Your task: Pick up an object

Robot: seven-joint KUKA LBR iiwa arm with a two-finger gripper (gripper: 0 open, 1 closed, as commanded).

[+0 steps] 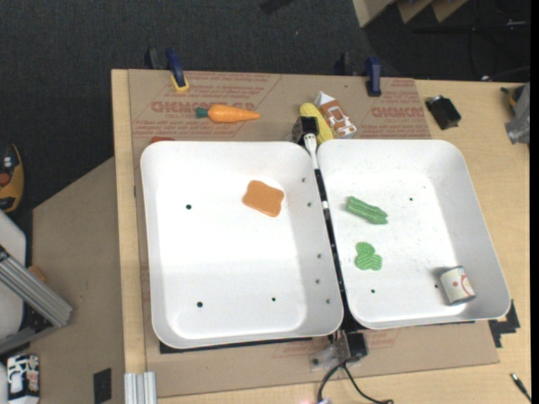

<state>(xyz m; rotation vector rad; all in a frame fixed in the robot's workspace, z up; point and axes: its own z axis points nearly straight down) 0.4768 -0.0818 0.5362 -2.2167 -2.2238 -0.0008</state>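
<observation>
The left bin (168, 225) holds a flat orange piece (264, 198) near its upper middle. In the right bin (472, 217) a long green ridged piece (366, 210) lies left of centre. Just below it is a small round green piece (368, 257). A small white can (456, 284) rests on its side in that bin's lower right corner.
Behind the bins, a toy carrot (227, 114), a yellow piece (312, 116) and a brown-and-white packet (338, 119) lie on the cardboard. A black block (443, 112) sits at the back right. Two blue clamps (177, 70) hold the board's far edge. A grey shape (520, 123) touches the right edge.
</observation>
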